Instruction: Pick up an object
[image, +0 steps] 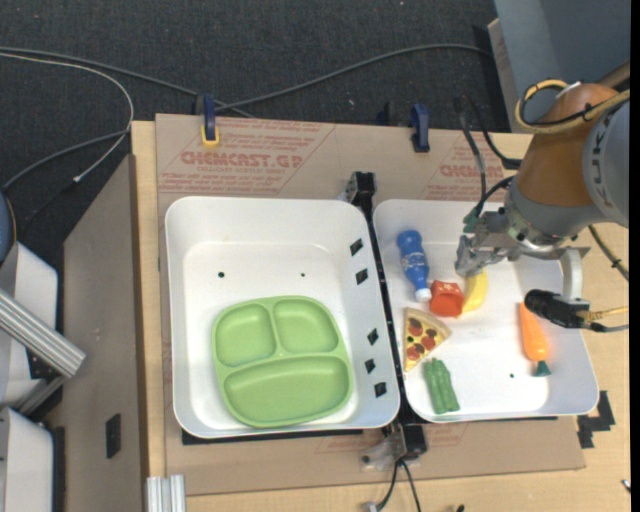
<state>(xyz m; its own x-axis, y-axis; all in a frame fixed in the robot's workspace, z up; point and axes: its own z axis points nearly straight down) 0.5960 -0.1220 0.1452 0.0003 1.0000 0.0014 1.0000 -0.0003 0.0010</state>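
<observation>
Hovering end effector (478, 262) directly above yellow banana (476, 292); red block (447, 299) beside; finger state indiscernible.

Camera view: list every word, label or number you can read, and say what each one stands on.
"CHEMCAST G.P": red print on the brown paper-covered board under the bins, behind the left bin.
The same red print repeats behind the right bin, partly hidden and too cut off to read whole.
Smaller red lines beneath both prints: too blurred to read.
The blue bottle: nothing on it can be read.
</observation>
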